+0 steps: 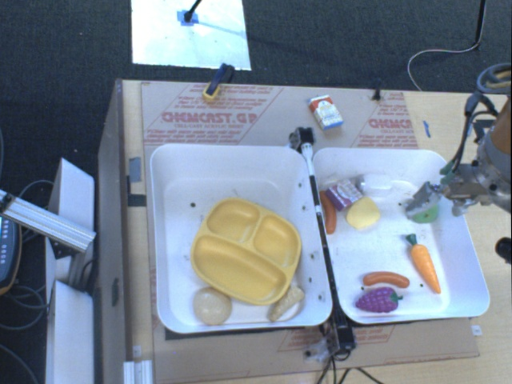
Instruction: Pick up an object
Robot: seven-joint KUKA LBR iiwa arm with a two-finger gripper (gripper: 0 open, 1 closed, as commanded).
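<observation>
1. At the lower right of the frame, nearest the camera, the purple grapes (378,300) and a sausage (386,279) lie close together on the floor of the right bin (472,290), the sausage just above the grapes, its long axis running left to right.
2. A little higher and further right lies the carrot (423,266), its long axis running steeply from the green top at upper left to the point at lower right. It is apart from the sausage.
3. Higher still, at the right edge, the gripper (426,202) hangs over the right bin's upper right part, with a green thing (427,212) right at its tip. Whether the fingers stand apart or together, or grip that green thing, I cannot tell.
4. From the gripper, the carrot lies just below in the frame; the yellow lump (363,213) lies to its left, and beyond that an orange stick (328,212) beside the bin's left wall.
5. My judgement: the green thing is the likeliest target, being nearest the tip.
</observation>
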